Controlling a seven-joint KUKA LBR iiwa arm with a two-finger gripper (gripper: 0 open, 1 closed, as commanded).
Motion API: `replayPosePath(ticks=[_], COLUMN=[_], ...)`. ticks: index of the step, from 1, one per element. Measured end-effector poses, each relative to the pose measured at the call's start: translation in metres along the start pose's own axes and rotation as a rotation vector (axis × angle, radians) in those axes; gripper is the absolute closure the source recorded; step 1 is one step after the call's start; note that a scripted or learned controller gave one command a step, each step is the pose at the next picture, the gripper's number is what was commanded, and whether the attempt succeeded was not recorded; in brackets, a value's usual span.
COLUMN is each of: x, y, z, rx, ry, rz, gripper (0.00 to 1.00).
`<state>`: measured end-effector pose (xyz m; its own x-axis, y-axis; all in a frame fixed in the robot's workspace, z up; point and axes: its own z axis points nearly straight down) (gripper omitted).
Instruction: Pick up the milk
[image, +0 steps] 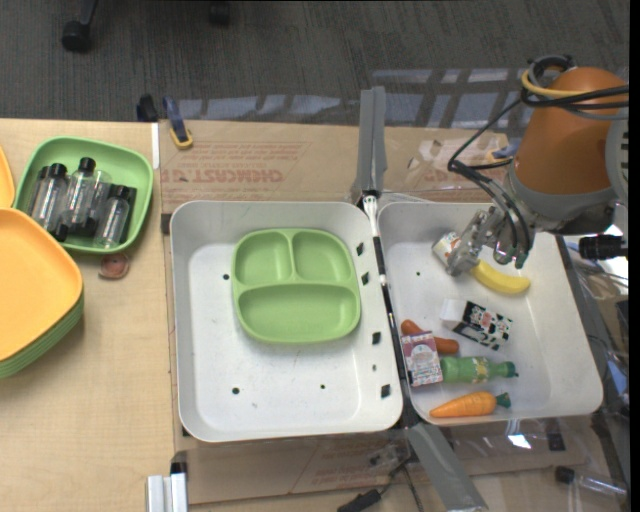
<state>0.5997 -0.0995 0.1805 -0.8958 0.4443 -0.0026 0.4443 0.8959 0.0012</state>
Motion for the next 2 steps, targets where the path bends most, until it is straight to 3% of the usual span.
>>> replayPosePath(ticks=[1,2], x=[0.029,-0.03], y=[-0.047,0.011], z=[0.034,0.088], rx=[0.0,-0.002], ry=[0.002,-0.002], rz=[-0.281,-0.529], gripper=[1.0,1.0])
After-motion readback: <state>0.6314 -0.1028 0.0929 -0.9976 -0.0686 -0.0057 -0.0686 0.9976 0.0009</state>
